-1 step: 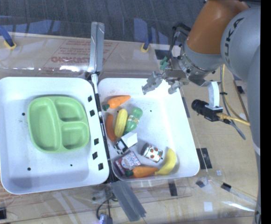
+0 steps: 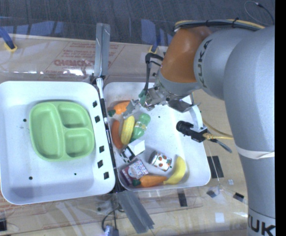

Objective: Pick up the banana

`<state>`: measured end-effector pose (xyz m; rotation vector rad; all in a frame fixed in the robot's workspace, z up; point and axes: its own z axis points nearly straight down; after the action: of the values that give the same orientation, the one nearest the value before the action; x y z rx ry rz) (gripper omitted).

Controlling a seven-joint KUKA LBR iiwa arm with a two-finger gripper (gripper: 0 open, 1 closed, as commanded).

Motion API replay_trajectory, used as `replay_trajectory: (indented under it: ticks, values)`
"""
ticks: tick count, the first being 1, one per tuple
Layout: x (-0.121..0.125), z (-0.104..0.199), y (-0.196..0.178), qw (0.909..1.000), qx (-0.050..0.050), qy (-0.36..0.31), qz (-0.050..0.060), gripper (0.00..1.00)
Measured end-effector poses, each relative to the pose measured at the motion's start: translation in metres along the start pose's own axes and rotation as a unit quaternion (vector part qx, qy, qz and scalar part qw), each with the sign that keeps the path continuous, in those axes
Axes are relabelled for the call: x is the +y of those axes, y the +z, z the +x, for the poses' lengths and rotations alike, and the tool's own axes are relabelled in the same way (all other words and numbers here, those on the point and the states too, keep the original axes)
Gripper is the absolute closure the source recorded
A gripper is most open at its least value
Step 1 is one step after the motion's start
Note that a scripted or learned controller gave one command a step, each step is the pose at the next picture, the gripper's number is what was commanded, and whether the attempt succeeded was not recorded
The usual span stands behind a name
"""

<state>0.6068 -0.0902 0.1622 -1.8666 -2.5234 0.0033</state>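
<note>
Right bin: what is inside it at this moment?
The right bin holds a banana, corn cob, carrot, a green item and small packets. The arm covers its far corner.

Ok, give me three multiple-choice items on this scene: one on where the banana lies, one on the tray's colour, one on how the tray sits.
1. Where does the banana lie?
A. in the right bin's near right corner
B. on the green tray
C. on the floor

2. What colour is the divided tray in the left bin?
A. red
B. green
C. black

3. How does that tray sit?
A. flat, open side up
B. upside down
C. propped on edge against the wall

Answers: 1 A, the banana rests beside the carrot by that corner. 2 B, the tray is pale green. 3 A, its three compartments face upward.
</note>
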Motion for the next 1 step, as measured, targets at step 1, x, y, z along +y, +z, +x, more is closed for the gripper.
replay_trajectory:
  ticks: [1]
  values:
    - [0.0497,-0.0081,-0.0832,1.0,-0.001,0.007,-0.002,0.0]
